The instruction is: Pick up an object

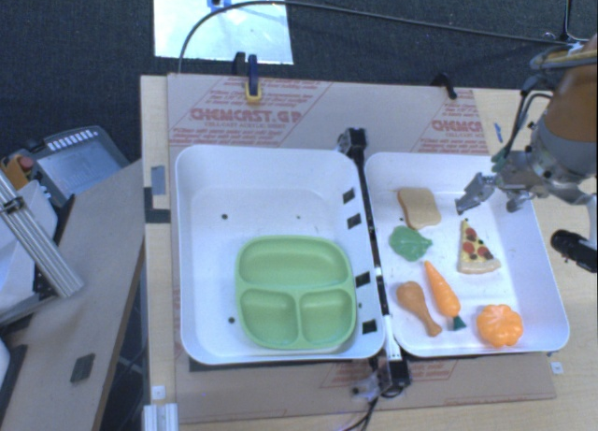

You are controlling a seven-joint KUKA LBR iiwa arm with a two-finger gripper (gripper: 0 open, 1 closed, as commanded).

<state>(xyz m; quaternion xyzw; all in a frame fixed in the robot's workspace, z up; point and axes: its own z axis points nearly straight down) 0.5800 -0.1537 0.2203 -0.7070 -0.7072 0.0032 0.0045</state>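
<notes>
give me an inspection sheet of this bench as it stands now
surface: two shallow white bins side by side, left bin and right bin, on a printed cardboard sheet.
job's things: right bin holds a tan bread slice, green leafy piece, pizza slice, orange carrot, brown drumstick and orange pumpkin-like toy.
clutter: green three-compartment tray in the left bin.
grippers: gripper above the right bin's upper right, nothing between its fingers.
cables: thin black cable across the dark floor behind.
surroundings: yellow clamp at the bench's far edge.
</notes>
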